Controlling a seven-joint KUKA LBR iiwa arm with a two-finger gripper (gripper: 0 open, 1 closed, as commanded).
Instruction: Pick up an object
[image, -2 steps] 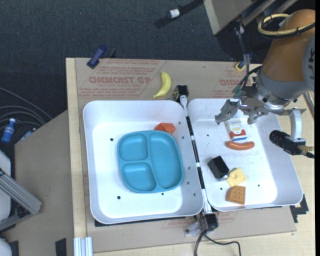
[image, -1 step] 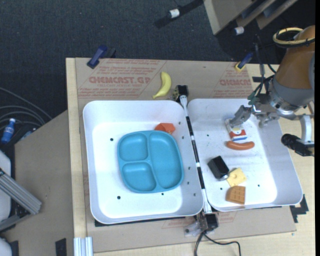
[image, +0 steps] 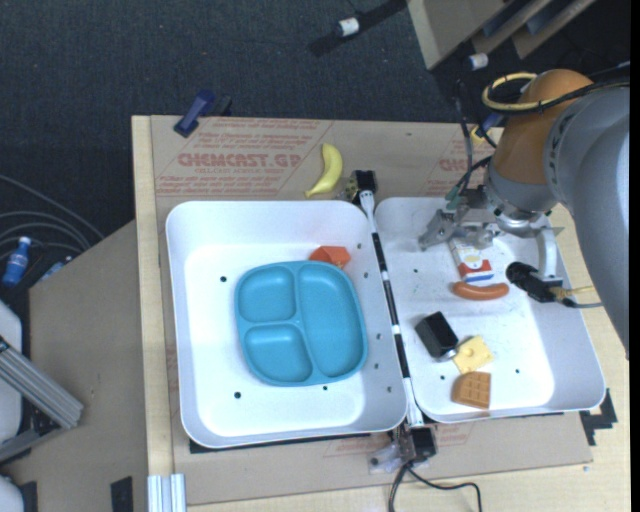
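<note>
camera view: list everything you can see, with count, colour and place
bins: 2, white, side by side on the bench
divided plate: 1, blue, in left bin
orange piece: 1, orange, left bin, at plate's far edge
hot dog: 1, reddish brown, right bin
black block: 1, black, right bin near divider
cheese wedge: 1, yellow, right bin
waffle: 1, tan, right bin, near edge
small item: 1, white, red and blue, below gripper
banana: 1, yellow, on bench behind left bin
blue clip: 1, bench's far left corner
arm: 1, grey with orange band, from right
gripper: 1, over right bin's far end
</note>
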